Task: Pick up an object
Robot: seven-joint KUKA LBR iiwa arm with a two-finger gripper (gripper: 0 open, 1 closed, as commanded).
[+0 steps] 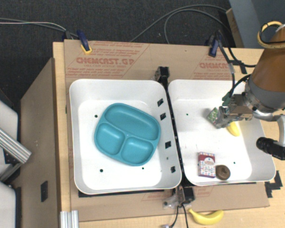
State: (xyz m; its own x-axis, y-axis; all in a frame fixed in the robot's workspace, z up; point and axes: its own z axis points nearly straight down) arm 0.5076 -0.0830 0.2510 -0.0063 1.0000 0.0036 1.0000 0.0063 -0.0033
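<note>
With the gripper [220,118] lowered in the right white bin [194,94], its finger state indiscernible, the small yellow banana-shaped object [233,129] just beside it could be nudged aside and missed.

Bright, even overhead light washes both white bins [80,127], nearly overexposing them; soft shadows hug the teal divided plate [127,133]; the arm [275,75] at right appears slightly blurred.
</note>
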